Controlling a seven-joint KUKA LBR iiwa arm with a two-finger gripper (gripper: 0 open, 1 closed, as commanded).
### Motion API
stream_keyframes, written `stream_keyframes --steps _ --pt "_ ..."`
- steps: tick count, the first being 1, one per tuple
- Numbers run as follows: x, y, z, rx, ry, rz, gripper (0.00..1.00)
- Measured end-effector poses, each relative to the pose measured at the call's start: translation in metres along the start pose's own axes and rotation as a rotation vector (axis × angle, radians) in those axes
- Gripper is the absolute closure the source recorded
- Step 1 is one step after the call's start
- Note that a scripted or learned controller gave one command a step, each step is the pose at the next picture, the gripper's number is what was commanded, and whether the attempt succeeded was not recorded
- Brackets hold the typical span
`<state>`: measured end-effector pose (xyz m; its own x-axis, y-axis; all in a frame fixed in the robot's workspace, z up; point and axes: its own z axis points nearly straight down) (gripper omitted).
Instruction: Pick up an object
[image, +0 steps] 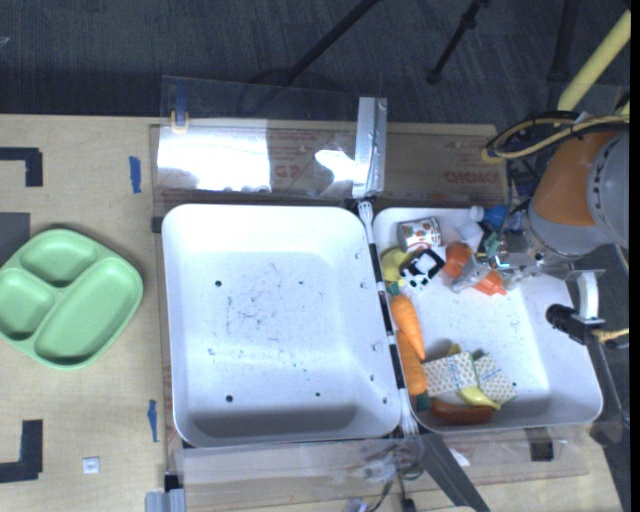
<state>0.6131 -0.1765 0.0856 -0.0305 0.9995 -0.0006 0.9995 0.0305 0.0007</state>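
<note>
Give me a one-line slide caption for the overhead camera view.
KUKA arm's gripper reaches into the cluttered right bin near a carrot; left bin beside it.

The arm (600, 190) has a grey casing with a rounded orange band above the wrist. Yellow and black cables loop beside it. The gripper (492, 262) is metallic.

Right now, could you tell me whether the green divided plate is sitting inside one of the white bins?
No, the green plate lies on the bench, to the left of the left bin.
</note>
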Motion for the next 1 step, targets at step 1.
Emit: stream_keyframes --steps 1 --pt "0.0010 0.0007 -0.0110 0.000 -0.002 -0.004 1.00"
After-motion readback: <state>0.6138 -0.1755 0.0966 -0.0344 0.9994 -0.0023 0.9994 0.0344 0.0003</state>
